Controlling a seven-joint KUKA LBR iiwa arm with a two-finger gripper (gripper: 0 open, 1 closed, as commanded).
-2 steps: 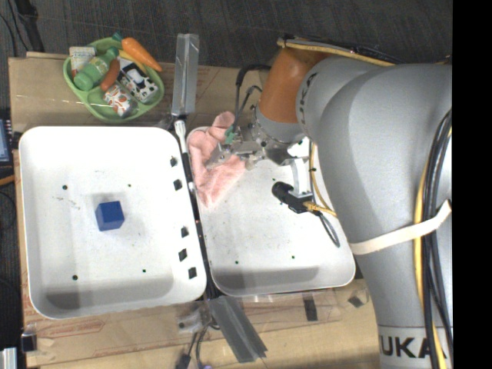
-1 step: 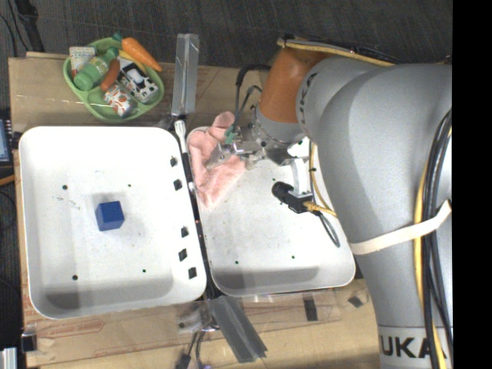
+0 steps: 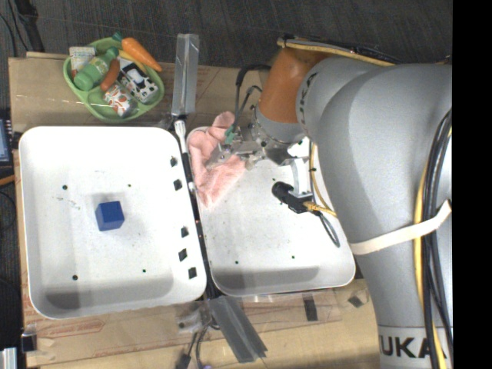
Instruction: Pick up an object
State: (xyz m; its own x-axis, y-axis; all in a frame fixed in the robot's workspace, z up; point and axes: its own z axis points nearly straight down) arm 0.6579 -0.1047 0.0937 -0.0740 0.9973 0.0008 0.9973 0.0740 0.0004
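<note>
The grey arm point(image 3: 384, 167), smooth and bulky with an orange band point(image 3: 280, 87) above its wrist, reaches in from three o'clock over the right bin point(image 3: 261, 275). Its gripper point(image 3: 234, 146) sits low at the bin's eleven o'clock corner, right on a soft pink cloth point(image 3: 211, 164). The cloth is crumpled and fuzzy, bunched against the bin's left wall and trailing toward six o'clock. The metal fingers press into its upper folds, but whether they are spread or closed, or have any fabric pinched, cannot be told from this angle.

The left bin point(image 3: 46, 206), shallow, white and round-cornered, holds a small blue cube point(image 3: 110, 215) near its middle. At eleven o'clock on the wooden bench point(image 3: 38, 75) a green bowl point(image 3: 77, 91) carries toy food, including an orange carrot point(image 3: 138, 51).
</note>
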